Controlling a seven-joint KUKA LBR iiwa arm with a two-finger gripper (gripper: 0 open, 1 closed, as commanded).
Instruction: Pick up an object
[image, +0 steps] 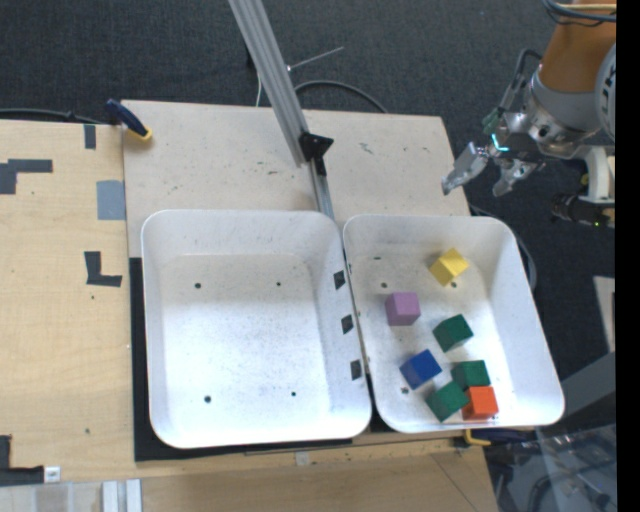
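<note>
We hover our gripper (492, 170), fingers spread and holding nothing, at upper right beyond the right bin (520, 290). Approach is pending: we must descend toward the yellow block (449, 266).

Two bins side by side, blocks (447, 350) in right bin (520, 290), tool (492, 168) behind it

A pale wooden bench top (230, 150) fills the middle and left, marked with grey tape patches (110, 200) toward nine o'clock. Dark carpet (150, 50) runs along twelve o'clock and down the three o'clock side. A metal pole (275, 75) slants in from twelve o'clock — thin cables (340, 92) trail beside it. A blue-and-yellow clamp (130, 120) sits at ten o'clock on the bench edge.
</note>
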